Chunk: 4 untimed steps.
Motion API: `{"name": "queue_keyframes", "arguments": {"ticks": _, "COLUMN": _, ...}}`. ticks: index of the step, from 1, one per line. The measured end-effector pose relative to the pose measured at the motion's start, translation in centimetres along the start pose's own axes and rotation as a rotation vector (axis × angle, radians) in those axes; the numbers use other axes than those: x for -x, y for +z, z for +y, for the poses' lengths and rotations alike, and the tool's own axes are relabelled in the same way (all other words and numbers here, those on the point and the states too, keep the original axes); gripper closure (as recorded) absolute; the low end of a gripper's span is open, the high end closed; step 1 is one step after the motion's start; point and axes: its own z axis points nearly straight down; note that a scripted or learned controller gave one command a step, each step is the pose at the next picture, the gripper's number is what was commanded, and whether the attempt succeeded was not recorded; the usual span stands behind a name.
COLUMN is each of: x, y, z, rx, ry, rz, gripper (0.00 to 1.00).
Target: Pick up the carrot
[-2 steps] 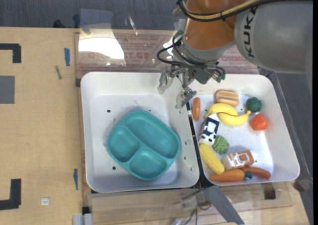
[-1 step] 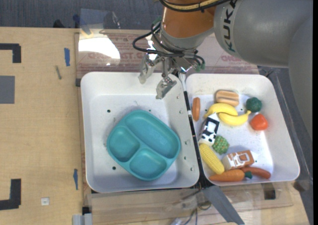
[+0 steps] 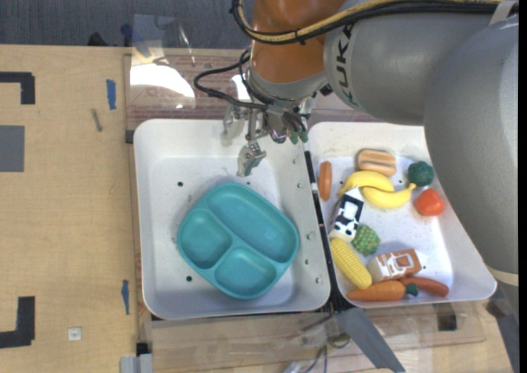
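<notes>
While the gripper (image 3: pixel 249 153) hangs at upper centre, its state impossible to tell, the carrot (image 3: pixel 376 291) lies far off at lower right.

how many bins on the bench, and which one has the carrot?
2. The left bin holds a teal divided plate, with the gripper above its far end. The right bin holds the toy food; the carrot lies at its near edge.

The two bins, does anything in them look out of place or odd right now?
Nothing looks spilled or damaged. The toy foods are heaped loosely in the right bin, with the carrot along its near edge. The gripper hangs over the left bin, beside the teal plate, away from the carrot.
</notes>
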Motion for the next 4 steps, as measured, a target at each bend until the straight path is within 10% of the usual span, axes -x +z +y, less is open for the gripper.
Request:
{"name": "queue_keyframes", "arguments": {"ticks": 2, "x": 1.9, "y": -1.2, "z": 6.1, "rx": 0.002, "ry": 0.162, "rz": -0.009, "gripper": 1.0}}
{"name": "queue_keyframes", "arguments": {"ticks": 3, "x": 2.6, "y": 8.0, "z": 7.3, "rx": 0.001, "ry": 0.275, "rz": -0.014, "gripper": 1.0}}
{"name": "queue_keyframes", "arguments": {"ticks": 4, "x": -2.8, "y": 7.6, "z": 9.7, "rx": 0.011, "ry": 0.0, "rz": -0.028, "gripper": 1.0}}
